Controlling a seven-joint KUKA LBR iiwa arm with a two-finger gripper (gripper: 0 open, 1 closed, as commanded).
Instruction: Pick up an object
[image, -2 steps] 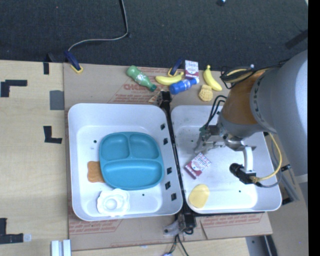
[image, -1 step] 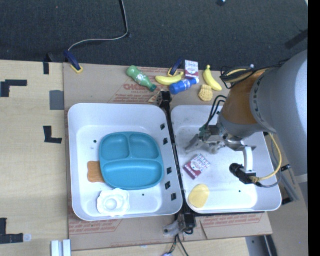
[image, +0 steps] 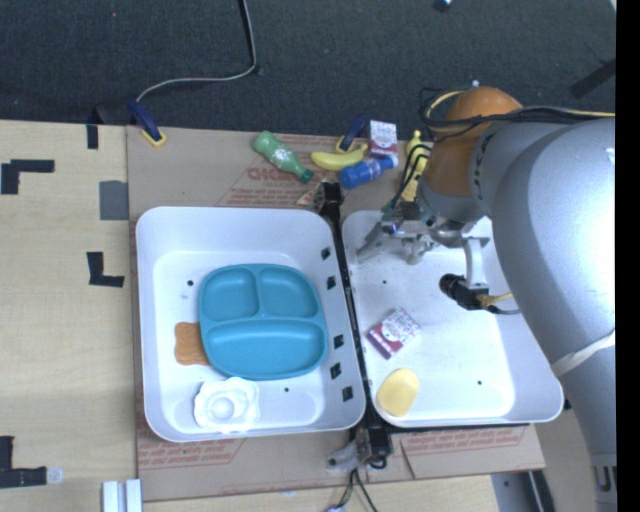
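1. Objects for picking lie in two white bins side by side on the desk (image: 60, 300).
2. Left bin (image: 160, 240): a blue divided plate (image: 262, 320) lies flat in the middle. A tan slice of toast (image: 187, 343) sits partly under the plate's left edge. A white fried-egg toy (image: 224, 406) lies just below the plate, near the front wall.
3. Right bin (image: 500, 385): a small red-and-white packet (image: 393, 332) lies near the centre-left. A yellow lemon-like piece (image: 397, 391) lies near the front wall, just below the packet and apart from it.
4. The gripper (image: 400, 238) hangs over the back-left part of the right bin, well apart from the packet. Whether the jaws are spread or pressed together cannot be told.
5. Behind the bins on the desk: a green bottle (image: 279, 155), a banana (image: 337, 158), a blue bottle (image: 362, 172) and a small carton (image: 383, 134), clustered together.
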